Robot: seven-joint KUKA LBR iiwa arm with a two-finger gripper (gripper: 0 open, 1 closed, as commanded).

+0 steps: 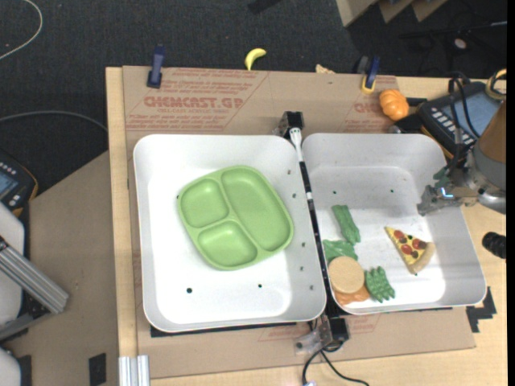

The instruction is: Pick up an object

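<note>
The right bin point(378, 155) holds several toy foods along its near side. A pizza slice point(410, 249) lies near the right wall. A long green piece point(348, 223) lies by the centre, with a leafy green piece point(336, 249) below it. A tan round disc point(347, 276) rests on an orange piece, and a small green leafy toy point(380, 284) sits beside it. My gripper point(434, 199) hangs over the bin's right side, above and slightly right of the pizza slice, apart from it. I see nothing in its grasp.
The left bin point(161, 264) holds a green divided plate point(233, 215). An orange toy point(393, 103) and a yellow banana point(254, 56) lie on the cardboard behind the bins. Blue clamps point(155, 67) grip the board's far edge. A black divider point(302, 175) runs between the bins.
</note>
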